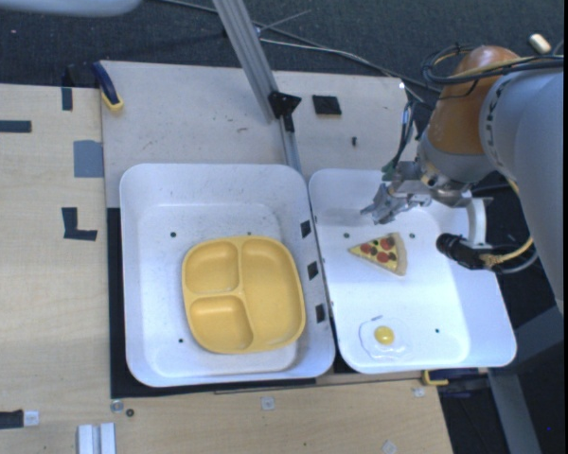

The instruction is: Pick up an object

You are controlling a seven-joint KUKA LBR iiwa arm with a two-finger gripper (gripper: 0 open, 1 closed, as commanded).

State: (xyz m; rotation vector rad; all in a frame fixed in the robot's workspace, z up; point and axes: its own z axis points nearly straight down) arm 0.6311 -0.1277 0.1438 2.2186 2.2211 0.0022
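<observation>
A toy pizza slice (382,253) with red toppings lies in the right bin (473,343), near its middle. A toy fried egg (382,337) rests close to that bin's front edge. My gripper (386,207) hangs over the back of the right bin, just above and behind the pizza slice, with its fingers pointing down toward the left. Nothing shows between the fingers.
The left bin (151,253) holds a yellow divided plate (242,293) with three compartments. A metal pole (256,55) slants over the bench behind the bins. Black cables (473,252) loop at the arm's wrist over the right bin's right side.
</observation>
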